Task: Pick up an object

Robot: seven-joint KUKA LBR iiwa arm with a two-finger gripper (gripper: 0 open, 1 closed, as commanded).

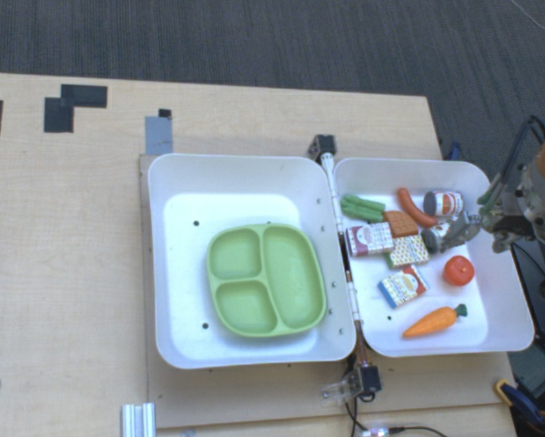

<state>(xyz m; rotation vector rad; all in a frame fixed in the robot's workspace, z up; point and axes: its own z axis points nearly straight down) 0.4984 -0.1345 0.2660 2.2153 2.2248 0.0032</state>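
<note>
The right bin (499, 326) holds several toy foods: a green pea pod (363, 208), a red sausage (415, 206), a small can (443, 203), a brown cracker (401, 222), a red-and-white box (370, 239), a patterned box (408, 250), a blue-and-yellow carton (402, 286), a red tomato (458, 270) and an orange carrot (430, 321). My gripper (452, 235) reaches in from the right. It hangs low over the bin between the can and the tomato, just right of the patterned box. Nothing can be seen held in it.
The left bin (176, 244) holds a green divided plate (266, 280). A metal clamp (323, 146) sits at the far end of the seam between the bins, and cables lie at the near end. The arm's body (536, 198) overhangs the right bin's right rim.
</note>
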